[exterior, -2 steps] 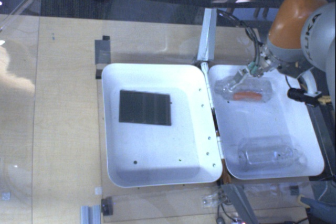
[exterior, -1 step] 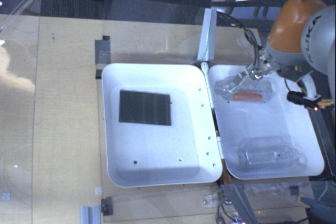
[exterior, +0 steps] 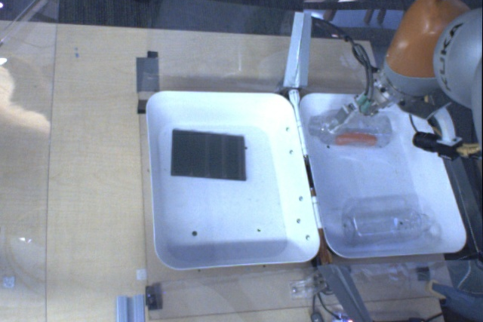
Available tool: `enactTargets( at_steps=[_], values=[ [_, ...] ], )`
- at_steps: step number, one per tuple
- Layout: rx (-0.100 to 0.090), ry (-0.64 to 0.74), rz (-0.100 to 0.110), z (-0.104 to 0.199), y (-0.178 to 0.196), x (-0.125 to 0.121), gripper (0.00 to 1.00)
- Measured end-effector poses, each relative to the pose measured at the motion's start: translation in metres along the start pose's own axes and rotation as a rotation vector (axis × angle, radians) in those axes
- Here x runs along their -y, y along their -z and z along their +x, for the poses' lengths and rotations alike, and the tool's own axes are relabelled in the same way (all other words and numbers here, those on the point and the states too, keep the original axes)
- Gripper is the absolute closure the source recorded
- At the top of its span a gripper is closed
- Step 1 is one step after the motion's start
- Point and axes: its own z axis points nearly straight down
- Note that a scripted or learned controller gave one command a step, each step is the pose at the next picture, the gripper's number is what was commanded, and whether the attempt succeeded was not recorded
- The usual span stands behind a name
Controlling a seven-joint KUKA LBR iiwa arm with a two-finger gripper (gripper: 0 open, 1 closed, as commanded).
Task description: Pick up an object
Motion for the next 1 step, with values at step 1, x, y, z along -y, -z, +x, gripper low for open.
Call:
enactTargets(
  at_steps=[1],
  values=[
    [0.001, -0.009, -0.002, 0.0006, -0.0002, 0.0012, 0.00]
  ],
)
